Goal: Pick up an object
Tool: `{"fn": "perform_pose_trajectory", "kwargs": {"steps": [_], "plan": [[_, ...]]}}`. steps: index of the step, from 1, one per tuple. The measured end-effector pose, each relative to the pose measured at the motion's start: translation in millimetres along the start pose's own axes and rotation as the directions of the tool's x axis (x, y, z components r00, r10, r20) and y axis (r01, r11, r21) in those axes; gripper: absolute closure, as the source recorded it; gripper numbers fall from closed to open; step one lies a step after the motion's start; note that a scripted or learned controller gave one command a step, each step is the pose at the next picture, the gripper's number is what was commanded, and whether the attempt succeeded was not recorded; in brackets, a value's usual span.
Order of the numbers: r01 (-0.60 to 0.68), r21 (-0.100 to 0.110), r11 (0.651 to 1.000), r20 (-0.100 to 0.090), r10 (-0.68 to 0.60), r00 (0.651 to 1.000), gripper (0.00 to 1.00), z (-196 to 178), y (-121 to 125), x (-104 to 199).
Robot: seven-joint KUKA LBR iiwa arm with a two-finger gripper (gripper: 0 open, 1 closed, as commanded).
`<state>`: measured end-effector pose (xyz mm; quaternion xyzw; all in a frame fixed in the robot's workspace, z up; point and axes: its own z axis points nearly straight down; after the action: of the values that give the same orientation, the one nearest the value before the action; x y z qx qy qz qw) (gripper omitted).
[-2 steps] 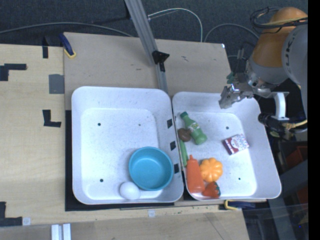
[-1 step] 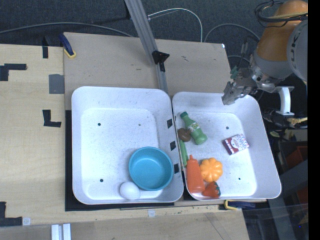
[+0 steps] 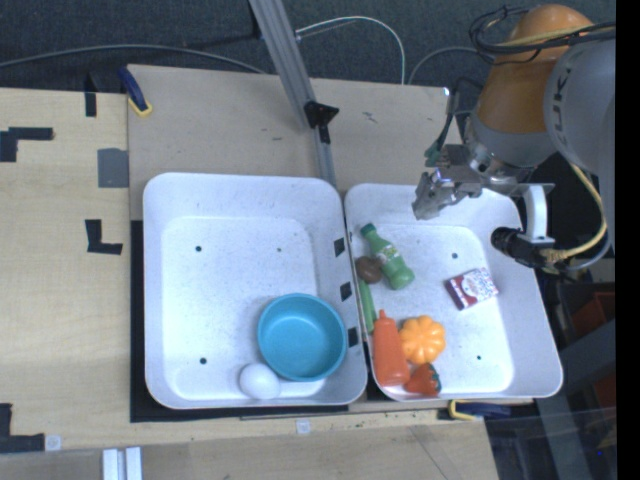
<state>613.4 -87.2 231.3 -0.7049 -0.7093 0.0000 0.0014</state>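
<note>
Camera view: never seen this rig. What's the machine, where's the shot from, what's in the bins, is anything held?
One fixed camera looks down at a slant on a bench with two white bins. The grey and orange arm reaches in from the right; its end effector hangs over the right bin's far edge, with nothing seen between its fingers. The left bin holds a blue bowl and a white ball. The right bin holds a green bottle, orange pumpkin, red bottle and small red-and-white carton.
</note>
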Motion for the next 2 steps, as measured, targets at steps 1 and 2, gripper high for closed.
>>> {"fn": "perform_pose_trajectory", "kwargs": {"steps": [1, 2], "plan": [[-0.001, 0.002, 1.000, 0.001, 0.001, 1.000, 1.00, 11, -18, 49], [0.000, 0.001, 1.000, 0.000, 0.000, 1.000, 1.00, 2, -45, 99]]}}
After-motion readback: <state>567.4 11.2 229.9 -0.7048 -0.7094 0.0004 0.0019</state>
